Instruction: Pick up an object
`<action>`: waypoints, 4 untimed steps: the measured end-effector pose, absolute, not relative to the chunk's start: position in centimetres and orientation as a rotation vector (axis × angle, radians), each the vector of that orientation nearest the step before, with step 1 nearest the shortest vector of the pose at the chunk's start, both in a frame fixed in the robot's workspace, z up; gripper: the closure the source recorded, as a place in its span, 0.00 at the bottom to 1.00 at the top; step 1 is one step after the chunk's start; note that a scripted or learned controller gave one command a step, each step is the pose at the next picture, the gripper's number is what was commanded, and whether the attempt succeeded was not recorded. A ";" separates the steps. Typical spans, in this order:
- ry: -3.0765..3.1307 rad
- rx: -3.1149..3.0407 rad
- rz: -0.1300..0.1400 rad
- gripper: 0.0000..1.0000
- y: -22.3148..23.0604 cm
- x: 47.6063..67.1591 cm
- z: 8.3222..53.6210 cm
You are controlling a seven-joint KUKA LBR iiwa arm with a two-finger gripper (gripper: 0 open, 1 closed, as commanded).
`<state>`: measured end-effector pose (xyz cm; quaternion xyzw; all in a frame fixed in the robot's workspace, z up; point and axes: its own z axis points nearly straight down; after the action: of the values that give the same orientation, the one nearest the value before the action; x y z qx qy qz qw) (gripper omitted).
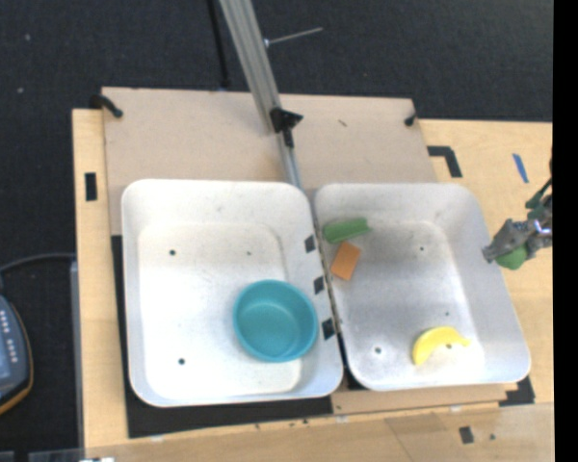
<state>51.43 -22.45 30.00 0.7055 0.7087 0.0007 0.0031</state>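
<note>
My claw [516,242] sits just outside the right bin's [482,221] right rim, grip state indiscernible. Approach step: next, reach inward to the banana [437,344] near the front edge.

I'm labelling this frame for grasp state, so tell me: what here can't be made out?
- Gripper, camera view: small and dark at the right bin's edge; finger state unreadable, and the arm is cut off by the frame edge.
- Green object: too blurred to identify.
- Orange block: touching the bin wall or not, unclear.
</note>
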 end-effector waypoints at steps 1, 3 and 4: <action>2.224 2.215 0.002 1.00 -17.6 51.7 28.4; 2.227 2.214 0.002 1.00 -8.4 52.4 26.1; 2.223 2.217 0.002 1.00 -4.1 51.4 25.5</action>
<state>51.36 -4.06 25.51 0.7061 0.7081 0.0006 0.0007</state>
